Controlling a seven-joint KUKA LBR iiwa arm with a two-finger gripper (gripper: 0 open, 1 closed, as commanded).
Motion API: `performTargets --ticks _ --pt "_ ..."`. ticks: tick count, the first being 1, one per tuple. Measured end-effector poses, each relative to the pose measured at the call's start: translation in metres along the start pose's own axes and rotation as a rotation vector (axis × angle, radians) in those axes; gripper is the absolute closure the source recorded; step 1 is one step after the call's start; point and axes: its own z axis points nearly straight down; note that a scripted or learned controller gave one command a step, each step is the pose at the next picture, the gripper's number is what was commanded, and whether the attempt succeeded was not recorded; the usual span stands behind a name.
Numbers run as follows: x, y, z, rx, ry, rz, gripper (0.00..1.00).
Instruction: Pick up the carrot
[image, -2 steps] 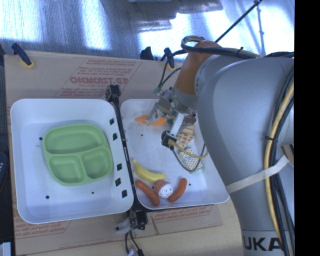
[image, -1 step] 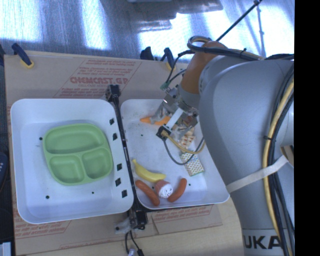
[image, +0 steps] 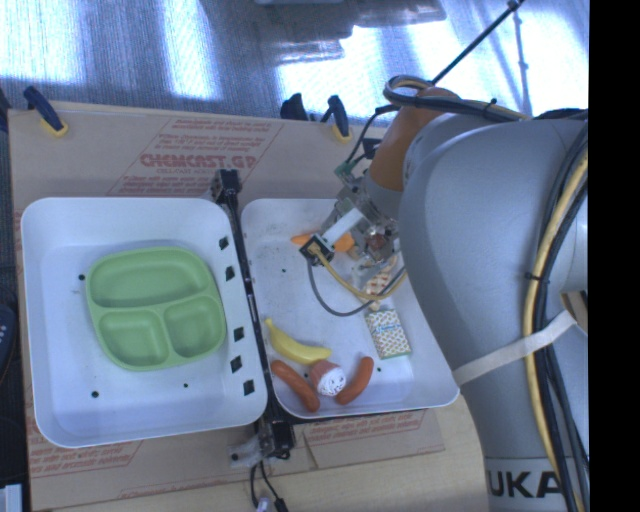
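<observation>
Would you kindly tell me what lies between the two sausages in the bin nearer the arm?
The camera view shows a small red-and-white item between the sausage beside the banana and the other sausage.

The grey arm (image: 490, 260) enters from the right of the camera view and occupies most of that side. Its upper link curves over and leftward, and the orange band (image: 398, 140) sits above the wrist. The gripper (image: 372, 245) hangs below the band, directed downward, partly masked by the wrist.
</observation>
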Motion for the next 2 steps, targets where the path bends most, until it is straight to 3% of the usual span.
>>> performTargets --ticks 1,2 --pt "-0.003 0.004 0.001 -0.015 0.0 0.21 0.0" --pt "-0.02 0.012 0.001 -0.008 0.0 0.176 0.0"
